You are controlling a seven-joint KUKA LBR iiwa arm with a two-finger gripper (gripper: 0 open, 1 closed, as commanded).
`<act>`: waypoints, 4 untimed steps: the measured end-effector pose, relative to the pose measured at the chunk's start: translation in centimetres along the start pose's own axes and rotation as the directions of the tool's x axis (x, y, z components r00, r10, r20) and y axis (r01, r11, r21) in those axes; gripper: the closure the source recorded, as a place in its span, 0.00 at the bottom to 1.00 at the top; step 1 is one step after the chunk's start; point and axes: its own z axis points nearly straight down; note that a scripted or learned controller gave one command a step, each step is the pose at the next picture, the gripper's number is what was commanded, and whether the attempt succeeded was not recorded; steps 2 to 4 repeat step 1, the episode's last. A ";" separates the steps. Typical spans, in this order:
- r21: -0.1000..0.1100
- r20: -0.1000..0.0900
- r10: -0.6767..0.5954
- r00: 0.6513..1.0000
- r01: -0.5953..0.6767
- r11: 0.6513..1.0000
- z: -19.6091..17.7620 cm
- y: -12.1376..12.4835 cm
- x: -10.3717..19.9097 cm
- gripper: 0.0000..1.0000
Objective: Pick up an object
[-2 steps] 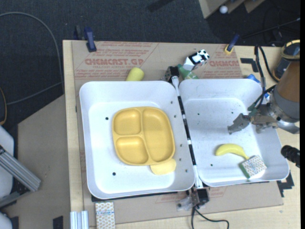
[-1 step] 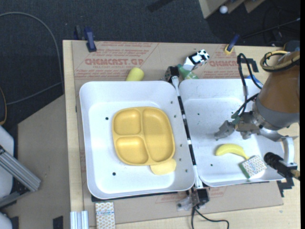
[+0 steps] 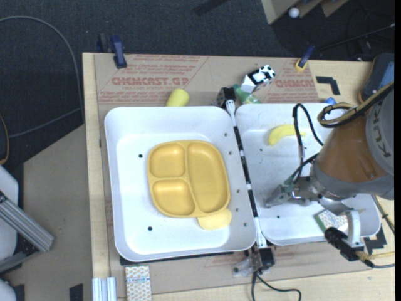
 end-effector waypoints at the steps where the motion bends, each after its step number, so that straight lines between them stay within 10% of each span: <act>1: -0.003 0.003 0.000 1.000 0.000 1.000 -6.3 9.5 -11.2 0.00; 4: -0.003 0.003 0.000 1.000 0.000 1.000 -6.3 9.5 -11.2 0.00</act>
